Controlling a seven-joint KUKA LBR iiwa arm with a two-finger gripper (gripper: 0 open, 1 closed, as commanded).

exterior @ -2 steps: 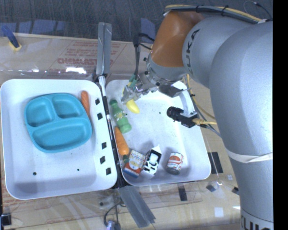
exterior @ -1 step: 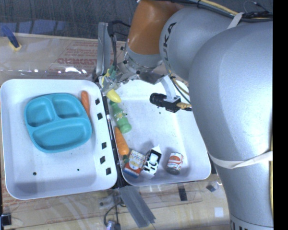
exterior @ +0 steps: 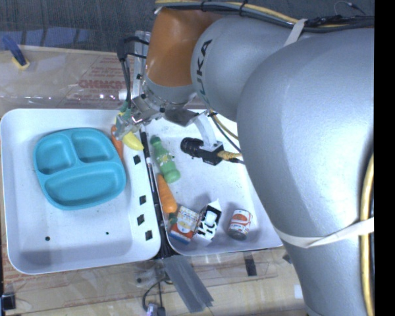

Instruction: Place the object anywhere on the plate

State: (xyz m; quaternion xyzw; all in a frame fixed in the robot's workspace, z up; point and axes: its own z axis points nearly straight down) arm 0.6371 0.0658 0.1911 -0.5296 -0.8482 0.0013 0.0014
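While the blue plate lay bare in the left bin, the task was judged barely begun. From the camera view, the gripper was seen at the bins' shared wall, at about two o'clock from the plate, with something yellow-green just beneath it; whether this was held could not be told, nor could the claw's state. A green bottle, an orange carrot, a carton, and a can were left in the right bin. Carrying and release were judged outstanding.
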